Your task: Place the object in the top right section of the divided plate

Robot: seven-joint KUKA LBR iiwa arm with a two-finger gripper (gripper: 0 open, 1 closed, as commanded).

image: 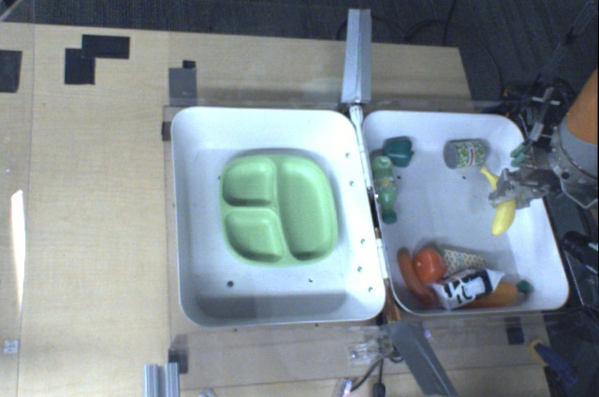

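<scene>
A light green divided plate (281, 206) lies in the left white bin (192, 227). It has two small sections on its left and one long section (311, 203) on its right. My gripper (515, 187) is low over the right edge of the right bin (440, 213). It sits directly above a yellow banana-like piece (504, 217), whose ends show above and below the gripper. Whether the gripper has hold of the piece is too small and blurred to tell.
The right bin also holds a teal object (398, 150), a green bottle (384, 184) along the left wall, a grey can (465, 153), an orange-red fruit (429, 265) and a black-and-white packet (465, 287). A metal divider (357, 58) stands behind the bins.
</scene>
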